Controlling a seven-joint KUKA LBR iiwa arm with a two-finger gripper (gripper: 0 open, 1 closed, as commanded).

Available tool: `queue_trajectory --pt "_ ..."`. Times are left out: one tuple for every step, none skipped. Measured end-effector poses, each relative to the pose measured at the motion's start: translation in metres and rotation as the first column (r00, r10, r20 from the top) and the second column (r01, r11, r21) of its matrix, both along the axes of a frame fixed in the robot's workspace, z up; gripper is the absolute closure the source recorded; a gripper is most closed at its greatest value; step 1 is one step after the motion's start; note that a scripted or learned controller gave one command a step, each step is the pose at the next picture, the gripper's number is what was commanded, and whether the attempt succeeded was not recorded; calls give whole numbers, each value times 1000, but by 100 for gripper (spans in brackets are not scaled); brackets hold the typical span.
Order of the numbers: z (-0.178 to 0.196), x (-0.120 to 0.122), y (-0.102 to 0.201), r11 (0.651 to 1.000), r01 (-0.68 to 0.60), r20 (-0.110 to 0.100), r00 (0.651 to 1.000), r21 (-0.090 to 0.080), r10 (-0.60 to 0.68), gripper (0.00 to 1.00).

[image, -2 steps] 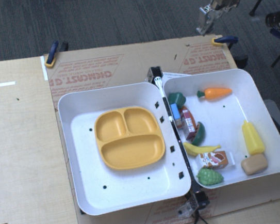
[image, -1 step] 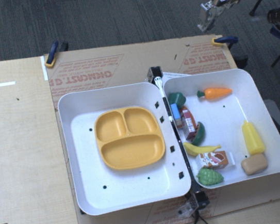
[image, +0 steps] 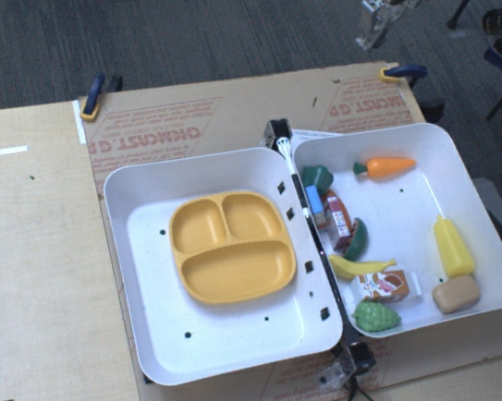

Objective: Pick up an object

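The gripper [image: 378, 19] hangs in the upper right of the frame, well above the right bin [image: 475, 199] of toy food, its opening impossible to judge.

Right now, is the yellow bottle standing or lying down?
Lying down: the bottle rests lengthwise on the right bin's floor, above the bread.

The scene is evenly and brightly lit from overhead. Only soft, short shadows are cast inside the white bins [image: 161, 348]. No strong glare is noted. Slight softness is observed at the far right, around the gripper [image: 382, 12].
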State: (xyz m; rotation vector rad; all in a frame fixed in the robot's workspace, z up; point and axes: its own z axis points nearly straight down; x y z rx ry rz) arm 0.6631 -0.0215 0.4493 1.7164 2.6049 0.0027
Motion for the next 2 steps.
queue_trajectory --pt "9 1 0 1000 -2 3 1000 -2 2 100" --pt "19 2 0 1000 -4 6 1000 -3 4 100"
